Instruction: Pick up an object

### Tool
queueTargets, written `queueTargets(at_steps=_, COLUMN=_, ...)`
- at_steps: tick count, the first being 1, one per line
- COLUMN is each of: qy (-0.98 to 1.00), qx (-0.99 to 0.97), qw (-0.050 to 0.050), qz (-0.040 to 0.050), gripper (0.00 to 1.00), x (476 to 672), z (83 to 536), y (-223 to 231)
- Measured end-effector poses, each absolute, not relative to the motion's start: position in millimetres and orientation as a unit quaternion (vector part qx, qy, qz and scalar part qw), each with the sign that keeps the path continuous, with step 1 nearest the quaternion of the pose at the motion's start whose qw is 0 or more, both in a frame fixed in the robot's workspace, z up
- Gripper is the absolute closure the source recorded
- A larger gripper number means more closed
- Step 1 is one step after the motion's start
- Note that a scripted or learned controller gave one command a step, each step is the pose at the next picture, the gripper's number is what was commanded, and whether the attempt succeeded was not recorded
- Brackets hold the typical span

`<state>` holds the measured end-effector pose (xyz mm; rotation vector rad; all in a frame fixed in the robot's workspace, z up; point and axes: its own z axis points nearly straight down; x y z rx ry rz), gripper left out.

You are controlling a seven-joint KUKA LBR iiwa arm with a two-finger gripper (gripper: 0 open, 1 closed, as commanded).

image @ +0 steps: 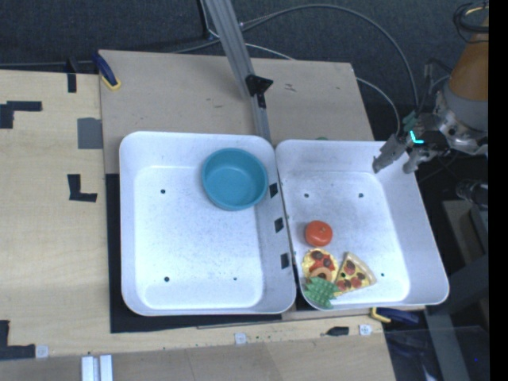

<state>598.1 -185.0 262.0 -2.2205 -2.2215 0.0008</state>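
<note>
the gripper (pixel 394 159) hangs over the right bin's (pixel 413 236) far rim, fingers apart and holding nothing. the tomato (pixel 319 232) and pizza slice (pixel 354 272) sit clustered near its front, well apart from it, likely targets.

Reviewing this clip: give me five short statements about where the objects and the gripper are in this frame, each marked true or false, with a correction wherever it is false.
1. The blue bowl sits in the left bin. True.
2. The red round piece lies in the left bin. False: it lies in the right bin, above the pizza slices.
3. The gripper is at the right bin's upper right corner, apart from the objects. True.
4. The pizza slices are near the right bin's lower left corner. True.
5. The green leafy piece rests inside the blue bowl. False: it lies by the pizza slices in the right bin.
</note>
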Motion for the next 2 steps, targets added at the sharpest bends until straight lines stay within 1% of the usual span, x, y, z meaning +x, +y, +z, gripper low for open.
queueTargets(at_steps=1, qy=-0.707, qx=-0.707, qw=0.0, qz=0.0001, gripper=0.0, x=598.2, z=262, y=-185)
queueTargets(at_steps=2, qy=-0.707, qx=-0.707, qw=0.001, qz=0.0009, gripper=0.0, x=599.2, z=205, y=-176)
